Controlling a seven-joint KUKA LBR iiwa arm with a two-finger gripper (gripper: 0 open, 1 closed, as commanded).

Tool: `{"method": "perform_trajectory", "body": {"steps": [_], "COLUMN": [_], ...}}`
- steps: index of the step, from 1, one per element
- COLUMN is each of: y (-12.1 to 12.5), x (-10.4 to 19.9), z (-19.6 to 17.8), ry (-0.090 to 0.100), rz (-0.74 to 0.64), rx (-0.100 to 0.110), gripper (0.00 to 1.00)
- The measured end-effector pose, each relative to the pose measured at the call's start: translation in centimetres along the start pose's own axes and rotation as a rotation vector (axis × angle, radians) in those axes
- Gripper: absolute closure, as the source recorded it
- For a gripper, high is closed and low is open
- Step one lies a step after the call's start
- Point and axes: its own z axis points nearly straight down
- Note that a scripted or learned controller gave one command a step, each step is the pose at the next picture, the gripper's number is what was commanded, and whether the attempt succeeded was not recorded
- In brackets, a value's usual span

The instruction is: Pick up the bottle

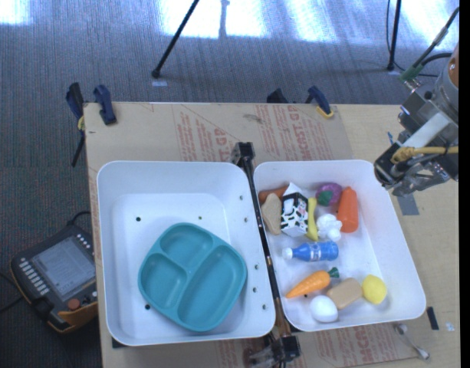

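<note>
A small blue bottle with a white cap lies on its side in the middle of the right bin, cap pointing left. My gripper hangs above the bin's upper right edge, well up and to the right of the bottle. Nothing is visible between its fingers.
Around the bottle lie a cow-print carton, a banana, an orange carrot, a lemon, a white egg, an orange-red piece and a purple one. The left bin holds a teal divided plate.
</note>
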Motion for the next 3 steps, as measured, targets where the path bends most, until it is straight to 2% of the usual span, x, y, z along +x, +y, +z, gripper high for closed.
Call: {"method": "perform_trajectory", "body": {"steps": [3], "y": [0.0], "x": [0.8], "z": [-2.5], "ry": [0.004], "rz": [-0.051], "rx": [-0.011], "gripper": [1.00]}}
